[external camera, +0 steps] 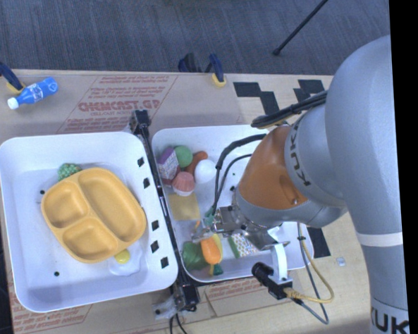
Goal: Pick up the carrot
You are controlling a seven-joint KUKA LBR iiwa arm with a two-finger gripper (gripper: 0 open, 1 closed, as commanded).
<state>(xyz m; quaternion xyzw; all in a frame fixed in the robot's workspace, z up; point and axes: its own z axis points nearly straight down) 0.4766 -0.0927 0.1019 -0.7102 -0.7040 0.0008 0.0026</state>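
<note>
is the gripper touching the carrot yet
Cannot tell. In the camera view the gripper sits right over the carrot in the right bin, but the wrist hides any contact or gap.

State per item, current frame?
carrot: lying in right bin, under the end effector, grasp not visible
end effector: low over carrot
yellow divided plate: flat in left bin
fried egg toy: beside plate
blue bottle: on its side, outside the bins

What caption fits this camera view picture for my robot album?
Robot arm reaches over the right bin, its claw just above the carrot.
</note>
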